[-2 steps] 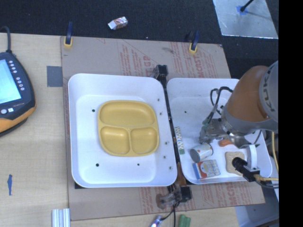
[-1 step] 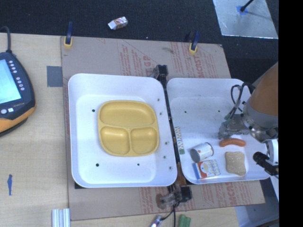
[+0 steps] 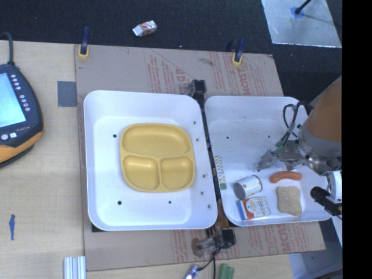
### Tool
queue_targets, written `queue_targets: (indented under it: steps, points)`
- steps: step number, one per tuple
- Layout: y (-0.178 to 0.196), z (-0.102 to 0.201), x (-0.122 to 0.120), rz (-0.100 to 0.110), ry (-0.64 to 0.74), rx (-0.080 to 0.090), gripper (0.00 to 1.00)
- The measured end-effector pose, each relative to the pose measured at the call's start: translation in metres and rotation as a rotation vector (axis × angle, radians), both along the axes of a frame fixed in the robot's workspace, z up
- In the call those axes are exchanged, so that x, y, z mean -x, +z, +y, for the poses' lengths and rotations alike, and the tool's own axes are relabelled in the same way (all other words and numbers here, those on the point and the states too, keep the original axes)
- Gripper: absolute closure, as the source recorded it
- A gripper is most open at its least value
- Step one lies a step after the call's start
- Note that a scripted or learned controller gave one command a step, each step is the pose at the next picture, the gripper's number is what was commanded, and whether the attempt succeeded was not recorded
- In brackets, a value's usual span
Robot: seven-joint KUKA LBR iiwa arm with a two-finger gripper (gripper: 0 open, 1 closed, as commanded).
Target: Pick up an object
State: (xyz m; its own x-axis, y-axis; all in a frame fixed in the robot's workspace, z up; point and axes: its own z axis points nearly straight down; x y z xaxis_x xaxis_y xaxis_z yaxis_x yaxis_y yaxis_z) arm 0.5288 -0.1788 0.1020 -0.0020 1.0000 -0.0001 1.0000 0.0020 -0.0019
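- Gripper [image 3: 272, 158] sat low over the right bin [image 3: 244, 112], reaching in from the right edge of the view, its grey fingertips pointing left and down toward the bin floor.
- Its fingers looked spread a little, with nothing between them; the bare white floor showed under the tips.
- Above the tool, the arm's orange band [image 3: 326, 115] filled the right side, with dark cables looping beside the wrist.
- Just below and right of the fingertips lay an orange sausage-shaped toy [image 3: 286, 176], close to the gripper but apart from it.
- Left of the sausage, a small tin can [image 3: 249, 186] lay on its side, its pale end facing left.
- Under the can was a small carton [image 3: 254, 207] with red and blue print, lying flat near the bin's front rim.
- Beside the carton, to the right, rested a tan slice of toast [image 3: 289, 201], directly below the sausage.
- The left bin [image 3: 99, 156] held a yellow divided plate [image 3: 157, 156] with three compartments, well away from the gripper.
- Both bins stood on a brown cardboard sheet [image 3: 174, 68] clamped to the wooden bench [image 3: 40, 214].
- At the far left a teach pendant [image 3: 16, 112] with an orange casing lay on the bench.
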Motion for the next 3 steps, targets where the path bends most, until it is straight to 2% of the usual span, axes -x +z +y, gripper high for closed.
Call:
queue_targets:
  steps: [1, 2, 3]
  points:
    - [-0.010, -0.031, -0.097, -0.001, 0.002, 0.000, 0.00]
    - [-0.011, 0.011, -0.022, 0.003, 0.002, -0.001, 0.00]
    - [-0.010, -0.025, -0.101, -0.001, 0.003, 0.000, 0.00]
